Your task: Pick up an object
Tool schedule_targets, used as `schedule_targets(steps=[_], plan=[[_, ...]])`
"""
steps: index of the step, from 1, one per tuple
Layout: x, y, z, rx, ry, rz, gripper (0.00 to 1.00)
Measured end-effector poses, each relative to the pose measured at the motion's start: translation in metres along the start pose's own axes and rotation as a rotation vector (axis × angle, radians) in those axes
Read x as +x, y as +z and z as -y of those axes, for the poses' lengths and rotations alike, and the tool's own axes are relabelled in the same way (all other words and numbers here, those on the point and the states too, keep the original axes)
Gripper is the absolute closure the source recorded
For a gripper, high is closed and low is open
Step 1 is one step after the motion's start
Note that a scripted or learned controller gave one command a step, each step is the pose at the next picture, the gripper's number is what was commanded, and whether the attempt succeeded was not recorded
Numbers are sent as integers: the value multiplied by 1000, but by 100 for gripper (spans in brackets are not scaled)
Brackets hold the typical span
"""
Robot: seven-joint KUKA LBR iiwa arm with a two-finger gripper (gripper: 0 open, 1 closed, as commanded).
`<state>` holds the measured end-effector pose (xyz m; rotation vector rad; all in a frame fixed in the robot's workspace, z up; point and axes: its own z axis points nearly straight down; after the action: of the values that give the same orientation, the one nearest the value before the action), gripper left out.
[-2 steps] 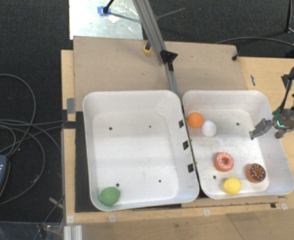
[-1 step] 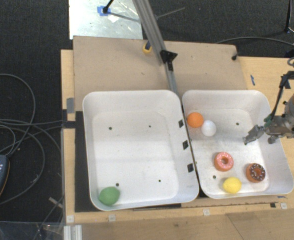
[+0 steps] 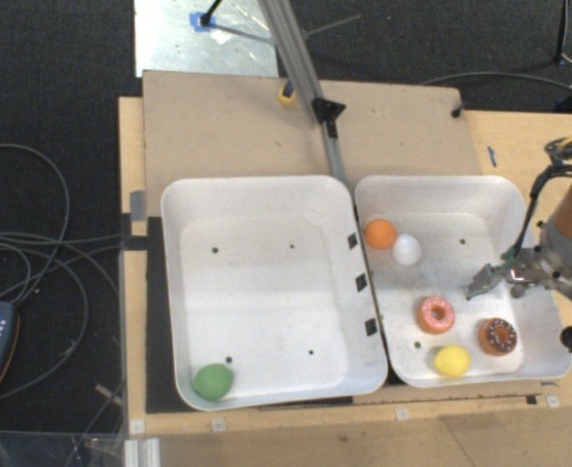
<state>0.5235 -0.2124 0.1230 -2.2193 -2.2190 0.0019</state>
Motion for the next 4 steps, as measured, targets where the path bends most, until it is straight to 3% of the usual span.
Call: schedule_targets(steps=[1, 2, 4], plan=[[0, 34, 0, -1, -1, 0, 0], [-1, 21, -1, -7, -1, 3, 100], [6, -86, 1, -11, -6, 4, 100]])
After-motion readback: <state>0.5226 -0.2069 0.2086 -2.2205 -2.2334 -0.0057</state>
